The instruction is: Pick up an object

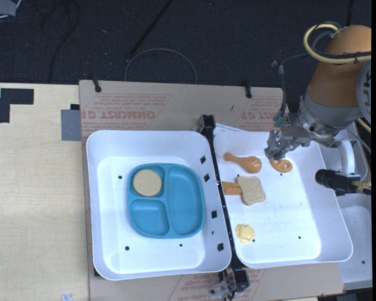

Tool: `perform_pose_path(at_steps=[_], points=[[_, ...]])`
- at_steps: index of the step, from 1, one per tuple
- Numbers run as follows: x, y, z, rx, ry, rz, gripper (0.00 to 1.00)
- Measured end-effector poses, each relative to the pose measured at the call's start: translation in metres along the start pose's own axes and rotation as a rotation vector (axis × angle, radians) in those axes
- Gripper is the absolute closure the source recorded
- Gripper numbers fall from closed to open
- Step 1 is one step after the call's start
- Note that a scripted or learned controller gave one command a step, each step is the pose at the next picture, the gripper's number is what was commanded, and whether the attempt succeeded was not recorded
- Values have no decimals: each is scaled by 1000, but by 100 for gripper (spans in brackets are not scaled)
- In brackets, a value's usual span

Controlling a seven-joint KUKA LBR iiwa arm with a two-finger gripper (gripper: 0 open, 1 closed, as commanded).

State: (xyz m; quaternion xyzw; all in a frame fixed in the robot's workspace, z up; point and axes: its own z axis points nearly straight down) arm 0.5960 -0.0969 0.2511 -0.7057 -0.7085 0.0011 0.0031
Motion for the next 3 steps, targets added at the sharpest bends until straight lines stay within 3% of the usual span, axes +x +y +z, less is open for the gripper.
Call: perform_pose_path(at_steps=[3], points=[[148, -39, 13, 0, -1, -1, 100]])
